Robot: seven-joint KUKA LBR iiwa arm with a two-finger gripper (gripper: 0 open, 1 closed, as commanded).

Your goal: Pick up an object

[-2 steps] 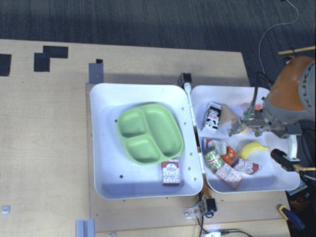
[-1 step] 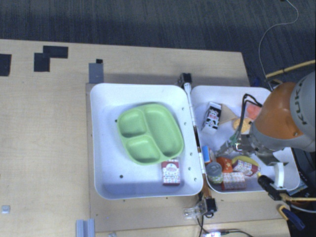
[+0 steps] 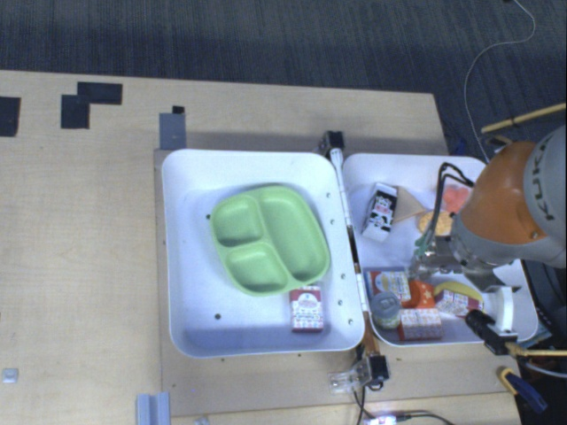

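The right bin (image 3: 403,171) holds a pile of small items. Among them are a black-and-white carton (image 3: 381,209), a round grey-lidded jar (image 3: 386,308), a red-and-white box (image 3: 421,323) and a yellow piece (image 3: 456,287). An orange item (image 3: 454,198) lies at the back. My gripper (image 3: 425,271) reaches down from the orange-banded wrist (image 3: 500,206) into the middle of this pile, just above the red-and-white box and right of the jar. Its tips are buried among the items, and I see nothing clearly held.
The left bin (image 3: 190,237) carries a green divided plate (image 3: 268,237) and a small red-and-white box (image 3: 306,310) near its front right corner. A ridge (image 3: 347,228) separates the two bins. Bare wooden bench lies to the left.
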